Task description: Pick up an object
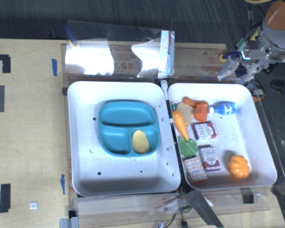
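Observation:
My gripper [238,75] hangs above the bench just beyond the far right corner of the right bin [261,141]. It is open, with nothing between its fingers. Inside that bin lie a carrot [180,123], a small bottle with a blue end [223,109], an orange-red piece [201,111], a green leafy piece [187,147], an orange pumpkin-like fruit [239,166] and three red and white packets [204,130] [209,157] [194,168]. All of them lie below and to the left of the gripper.
The left bin [80,141] holds a blue divided tray [126,122] with a yellow oval fruit [140,141] in its near right compartment. A clear plastic sheet [118,53] stands behind the bins. Bare wooden bench [23,127] stretches to the left.

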You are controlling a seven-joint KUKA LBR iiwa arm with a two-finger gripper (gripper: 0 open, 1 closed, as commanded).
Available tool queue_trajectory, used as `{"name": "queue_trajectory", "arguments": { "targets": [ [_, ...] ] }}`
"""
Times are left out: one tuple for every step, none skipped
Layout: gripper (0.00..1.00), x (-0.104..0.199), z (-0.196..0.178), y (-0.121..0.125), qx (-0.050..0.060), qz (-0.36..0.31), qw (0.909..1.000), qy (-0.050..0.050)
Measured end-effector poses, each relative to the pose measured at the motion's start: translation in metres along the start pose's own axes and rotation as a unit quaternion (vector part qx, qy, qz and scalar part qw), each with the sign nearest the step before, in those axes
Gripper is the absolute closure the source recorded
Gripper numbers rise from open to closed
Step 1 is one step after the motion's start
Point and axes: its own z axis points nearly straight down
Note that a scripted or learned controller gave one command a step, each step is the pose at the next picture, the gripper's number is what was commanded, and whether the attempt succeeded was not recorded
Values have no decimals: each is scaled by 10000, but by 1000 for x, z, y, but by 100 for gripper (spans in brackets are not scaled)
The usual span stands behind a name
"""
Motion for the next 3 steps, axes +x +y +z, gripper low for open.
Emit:
{"name": "queue_trajectory", "arguments": {
  "targets": [
    [0, -2, 175, 13, 3, 628, 9980, 2],
    [0, 4, 198, -34, -15, 951, 9955, -5],
    [100, 3, 185, -32, -49, 960, 9954, -6]
  ]
}}
